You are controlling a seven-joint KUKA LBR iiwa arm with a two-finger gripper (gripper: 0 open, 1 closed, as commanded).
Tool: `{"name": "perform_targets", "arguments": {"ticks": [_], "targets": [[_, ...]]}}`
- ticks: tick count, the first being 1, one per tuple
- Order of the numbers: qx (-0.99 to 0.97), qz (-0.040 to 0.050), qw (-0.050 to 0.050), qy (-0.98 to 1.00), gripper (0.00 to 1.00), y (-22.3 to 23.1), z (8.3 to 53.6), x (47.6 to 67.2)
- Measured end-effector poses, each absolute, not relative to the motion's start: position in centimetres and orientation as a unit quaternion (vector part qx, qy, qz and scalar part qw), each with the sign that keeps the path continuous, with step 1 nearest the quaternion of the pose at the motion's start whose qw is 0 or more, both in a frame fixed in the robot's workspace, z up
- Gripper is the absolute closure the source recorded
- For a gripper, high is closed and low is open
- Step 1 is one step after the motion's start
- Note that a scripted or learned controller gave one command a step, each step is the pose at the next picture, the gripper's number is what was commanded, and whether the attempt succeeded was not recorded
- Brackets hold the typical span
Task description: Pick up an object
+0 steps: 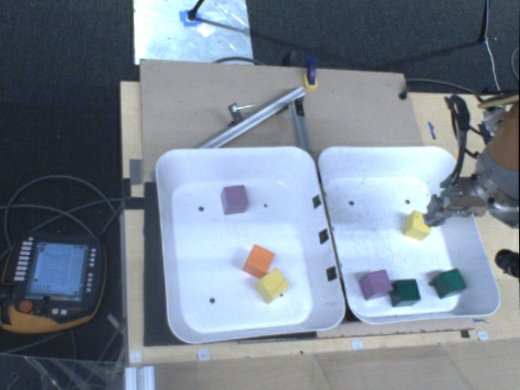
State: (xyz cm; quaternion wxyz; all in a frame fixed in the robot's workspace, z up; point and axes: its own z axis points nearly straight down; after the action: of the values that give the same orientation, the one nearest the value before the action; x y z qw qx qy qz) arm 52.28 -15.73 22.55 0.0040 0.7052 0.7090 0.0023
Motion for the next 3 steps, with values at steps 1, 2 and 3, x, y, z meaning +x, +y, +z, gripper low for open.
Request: {"name": "perform_targets", "arguments": {"ticks": [1, 2, 3], "targets": [[0.705, 0.0018, 0.003, 0.709, 1.0, -15.8, 27.0, 52.1], [0.703, 0.0016, 0.0, 0.711, 1.0, -10.2, 27.2, 52.6], [0.703, 0.0009, 0.0, 0.711, 1.0, -4.6, 26.6, 51.2]]}}
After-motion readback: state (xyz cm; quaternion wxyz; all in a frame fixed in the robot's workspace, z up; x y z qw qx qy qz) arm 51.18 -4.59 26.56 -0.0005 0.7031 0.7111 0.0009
